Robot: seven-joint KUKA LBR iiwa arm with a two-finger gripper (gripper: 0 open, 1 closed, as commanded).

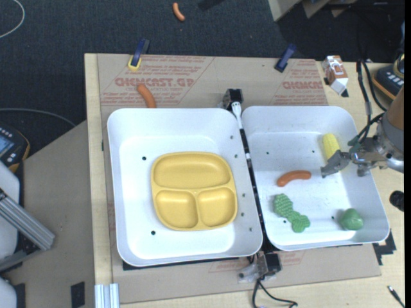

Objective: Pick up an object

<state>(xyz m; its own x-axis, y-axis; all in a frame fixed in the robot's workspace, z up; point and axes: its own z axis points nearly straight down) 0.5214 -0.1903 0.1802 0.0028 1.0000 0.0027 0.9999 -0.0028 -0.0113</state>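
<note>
The right bin [302,117] holds a yellow corn cob [330,145], an orange sausage [293,178], a green broccoli piece [290,212] and a round green item [351,219]. My gripper [347,167] hovers at the bin's right side, just right of the corn cob and sausage. It is open, its fingers spread with nothing between them. The corn cob lies just up and left of its left fingertip [330,167].
The left bin [125,172] carries a yellow divided plate [192,190]. An orange sausage [147,95] lies on the cardboard behind the left bin, another on the floor [178,11]. Blue clamps [137,54] [285,58] grip the board's far edge. A small box [335,73] sits at back right.
</note>
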